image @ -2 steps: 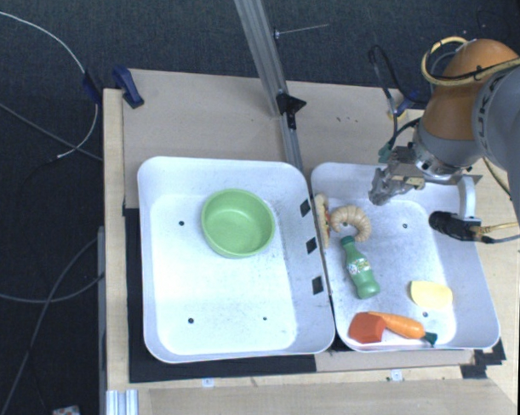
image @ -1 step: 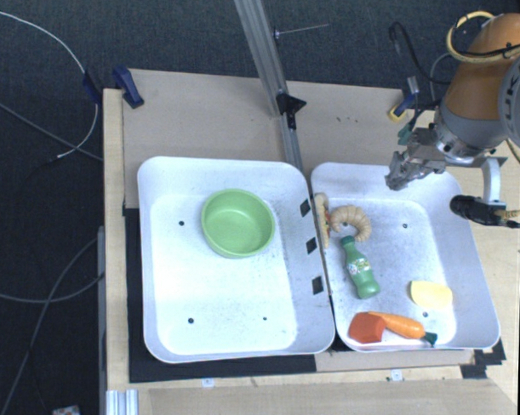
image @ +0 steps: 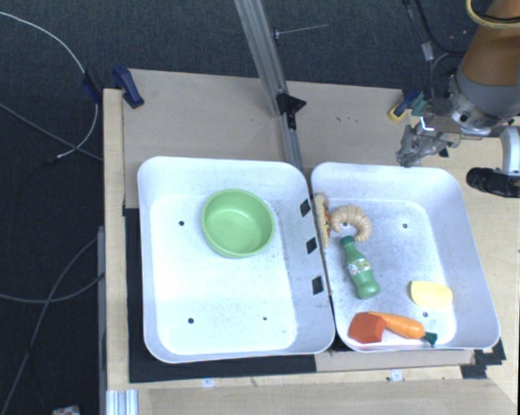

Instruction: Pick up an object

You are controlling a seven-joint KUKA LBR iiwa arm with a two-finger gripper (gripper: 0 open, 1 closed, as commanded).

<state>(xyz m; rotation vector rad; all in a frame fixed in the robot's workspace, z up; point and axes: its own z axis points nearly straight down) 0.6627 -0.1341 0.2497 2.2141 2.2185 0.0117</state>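
My gripper (image: pixel 413 154) hangs above the far rim of the right bin (image: pixel 464 218), near its back right corner, with nothing seen between its fingers. Inside that bin lie a curled tan shrimp-like toy (image: pixel 348 219), a green bottle (image: pixel 359 268), a yellow piece (image: pixel 431 293), a carrot (image: pixel 401 325) and a red-orange block (image: pixel 366 329). All of them sit well in front of the gripper. In the left bin (image: pixel 162 318) stands a green bowl (image: pixel 237 222).
A slanted metal rail (image: pixel 269 62) crosses the bench behind the bins. A blue clip (image: pixel 126 85) marks the bench's back left corner, and another blue clip (image: pixel 406 104) sits near the arm. Cables run over the dark floor at the left.
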